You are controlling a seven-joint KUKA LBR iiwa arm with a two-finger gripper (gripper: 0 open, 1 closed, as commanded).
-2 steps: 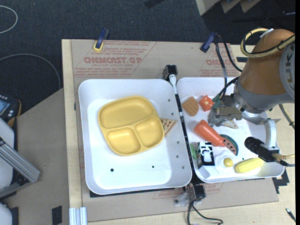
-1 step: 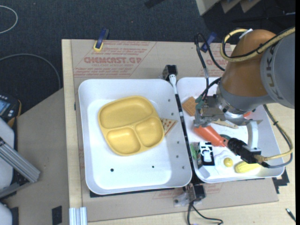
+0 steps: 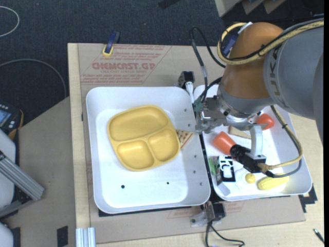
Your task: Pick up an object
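Bench top of brown board (image 3: 128, 63) carries two shallow white bins side by side. At the board's far left edge sits a small blue and yellow clip (image 3: 109, 44). The left bin (image 3: 149, 189) holds a yellow divided plate (image 3: 141, 137) with three compartments, lying flat toward the bin's far side. The grey arm with its orange band (image 3: 252, 60) hangs over the wall between the bins, and the gripper (image 3: 205, 118) sits above the right bin's near-left corner; whether it is spread or pressed together cannot be told. The right bin (image 3: 298, 187) holds an orange carrot-like piece (image 3: 222, 141), a black-and-white item (image 3: 226, 170), and a yellow banana-shaped toy (image 3: 271, 182) near the front.
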